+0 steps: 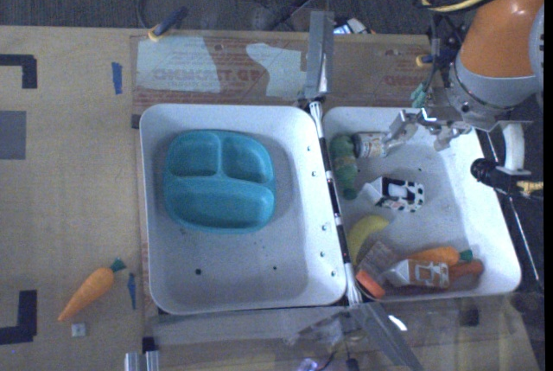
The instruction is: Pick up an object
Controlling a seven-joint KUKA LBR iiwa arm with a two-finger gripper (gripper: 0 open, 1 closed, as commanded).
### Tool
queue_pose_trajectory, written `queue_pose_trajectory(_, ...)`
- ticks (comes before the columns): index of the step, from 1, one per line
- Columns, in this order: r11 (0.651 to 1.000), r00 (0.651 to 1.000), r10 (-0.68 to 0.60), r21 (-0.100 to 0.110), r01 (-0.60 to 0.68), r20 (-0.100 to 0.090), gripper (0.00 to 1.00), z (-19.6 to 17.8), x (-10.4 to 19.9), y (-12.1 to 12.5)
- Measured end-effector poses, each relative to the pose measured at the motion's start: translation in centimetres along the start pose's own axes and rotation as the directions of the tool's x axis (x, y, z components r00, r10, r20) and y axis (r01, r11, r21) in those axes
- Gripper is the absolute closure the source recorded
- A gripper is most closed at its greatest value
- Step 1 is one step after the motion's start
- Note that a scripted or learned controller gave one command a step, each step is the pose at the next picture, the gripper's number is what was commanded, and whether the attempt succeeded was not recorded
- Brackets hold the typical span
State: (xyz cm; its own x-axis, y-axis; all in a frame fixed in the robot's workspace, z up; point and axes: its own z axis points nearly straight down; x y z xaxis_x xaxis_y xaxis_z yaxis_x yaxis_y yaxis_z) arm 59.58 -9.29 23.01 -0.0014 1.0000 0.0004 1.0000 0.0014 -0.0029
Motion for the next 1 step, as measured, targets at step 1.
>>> queue_pose_trajectory(1, 0.999, 0.999, 0.033, -0.003, -0.033, 0.000, 0.00, -2.85, 0.30, 0.58)
